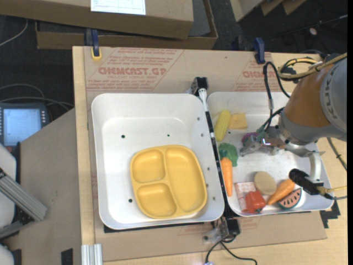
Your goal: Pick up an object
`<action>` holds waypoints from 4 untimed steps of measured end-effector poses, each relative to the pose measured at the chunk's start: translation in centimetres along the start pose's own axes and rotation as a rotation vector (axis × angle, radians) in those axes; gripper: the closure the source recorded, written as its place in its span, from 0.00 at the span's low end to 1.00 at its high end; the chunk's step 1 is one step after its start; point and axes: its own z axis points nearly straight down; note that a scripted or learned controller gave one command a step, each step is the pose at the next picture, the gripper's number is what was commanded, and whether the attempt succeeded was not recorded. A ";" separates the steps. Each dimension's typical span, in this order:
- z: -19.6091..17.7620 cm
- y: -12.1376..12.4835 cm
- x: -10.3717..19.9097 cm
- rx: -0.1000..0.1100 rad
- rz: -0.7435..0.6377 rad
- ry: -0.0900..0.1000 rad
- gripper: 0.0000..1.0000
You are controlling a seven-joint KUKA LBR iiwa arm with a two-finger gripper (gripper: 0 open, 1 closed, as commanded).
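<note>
**binwatcher:** What's sitting around the gripper right now?

**kuka_fan:** All the pickable stuff is in the right white bin (259, 106). Along its left wall there's a yellow plastic corn cob (222, 124) with a pale yellow cheese block (239, 121) touching it. Nearer the camera are a green leafy toy vegetable (229, 152) and an orange toy carrot (226, 175) lying along the wall. The near corner is crowded: a tan round piece (265, 182), a red toy piece (253, 201), a pink-and-white packet (242, 189), and an orange wedge (282, 191) against a watermelon slice (290, 199).

**binwatcher:** And the other bin?

**kuka_fan:** The left white bin (138, 120) holds a yellow three-compartment plastic plate (168, 181).

**binwatcher:** Arm pose?

**kuka_fan:** The grey arm with the orange band (309, 106) reaches in from the right, bent down over the right bin. The gripper (249, 144) sits low mid-bin, just right of the green vegetable. There's a purple bit (252, 137) right at it (too small to say what). I can't tell if it's open or closed.
</note>
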 end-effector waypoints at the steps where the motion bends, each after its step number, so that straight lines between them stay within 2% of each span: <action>1: 0.0 3.9 1.6 0.002 0.000 0.001 0.00; 2: 0.1 7.5 0.4 0.002 0.000 0.001 0.00; 3: 0.1 3.6 1.1 0.011 0.003 0.004 0.00; 4: 0.1 7.2 1.4 0.002 0.000 0.001 0.00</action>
